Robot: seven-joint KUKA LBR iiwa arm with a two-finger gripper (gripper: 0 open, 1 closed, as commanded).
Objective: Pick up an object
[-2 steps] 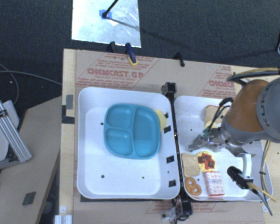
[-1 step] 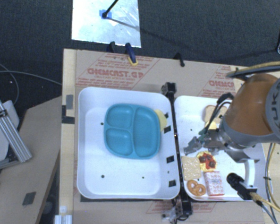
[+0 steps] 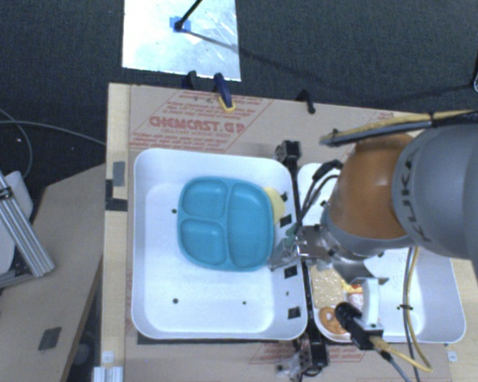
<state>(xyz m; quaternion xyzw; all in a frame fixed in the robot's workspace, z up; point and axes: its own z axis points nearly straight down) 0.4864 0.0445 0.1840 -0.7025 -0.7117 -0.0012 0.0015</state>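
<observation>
Grey arm with orange band (image 3: 376,194) over two shallow white bins (image 3: 155,302).
Blue three-compartment plastic plate (image 3: 225,223) in left bin; gripper (image 3: 288,250) beside plate edge, grip state unclear.

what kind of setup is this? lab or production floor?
Most likely a robotics lab test bench: two white bins on a cardboard-lined table, a blue divided plate as a grasp object, loose cables, and dark carpet around.

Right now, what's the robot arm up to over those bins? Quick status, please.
Gripper low at left bin's right edge, beside blue divided plate. Nothing seen held. Arm covers much of right bin.
</observation>
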